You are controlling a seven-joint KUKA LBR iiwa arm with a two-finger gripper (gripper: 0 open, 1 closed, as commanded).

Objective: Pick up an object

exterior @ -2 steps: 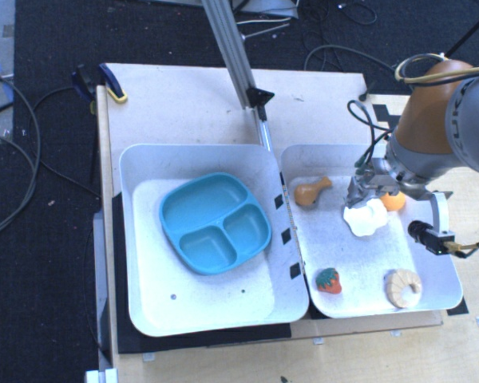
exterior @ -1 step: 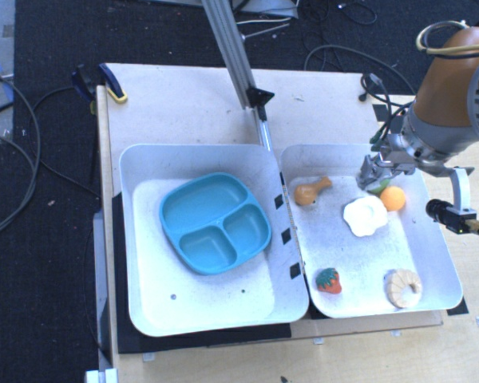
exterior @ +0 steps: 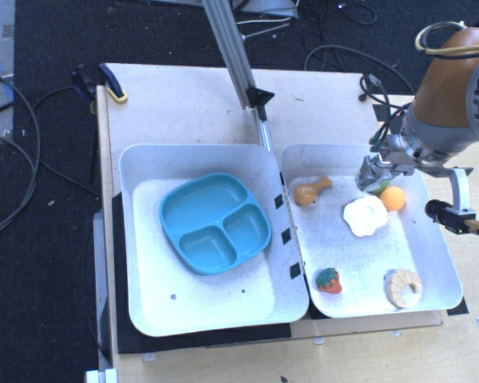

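In the right-hand white bin (exterior: pixel 431 250), your two-finger gripper (exterior: pixel 373 175) sits low at the upper edge, just at ten o'clock from a small orange ball (exterior: pixel 393 199); its grip state can't be told. A white fried-egg toy (exterior: pixel 365 215) lies touching the ball at seven o'clock.

No text, label, brand, number or sign can be read anywhere; whatever may be printed on any surface is too small to be made out.
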